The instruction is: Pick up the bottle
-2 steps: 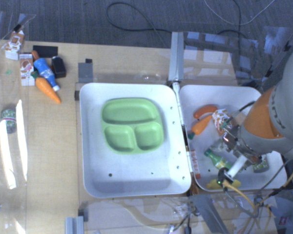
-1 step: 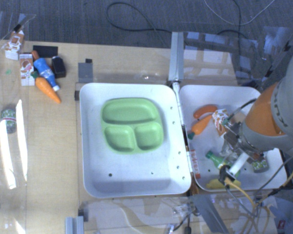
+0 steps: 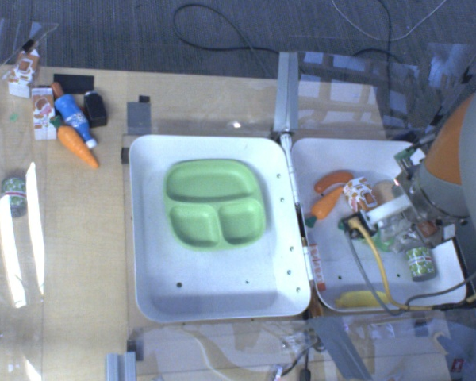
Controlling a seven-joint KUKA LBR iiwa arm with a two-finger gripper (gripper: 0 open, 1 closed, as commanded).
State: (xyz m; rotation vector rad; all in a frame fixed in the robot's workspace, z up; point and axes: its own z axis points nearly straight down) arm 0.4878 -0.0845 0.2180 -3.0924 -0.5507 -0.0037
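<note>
The gripper (image 3: 397, 230) is hanging low in the right bin (image 3: 327, 153); finger state cannot be told. A clear bottle (image 3: 390, 236) is lying right beneath it, beside a small can (image 3: 420, 263). A carrot (image 3: 327, 203) is sitting nearby. The left bin (image 3: 147, 213) is holding a green tray (image 3: 215, 202).

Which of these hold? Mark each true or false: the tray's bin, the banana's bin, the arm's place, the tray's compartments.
1. The green tray lies in the left bin. True.
2. The yellow banana lies in the left bin. False: it lies in the right bin, near its front edge.
3. The arm reaches over the right bin. True.
4. The green tray has one compartment. False: it has three.
</note>
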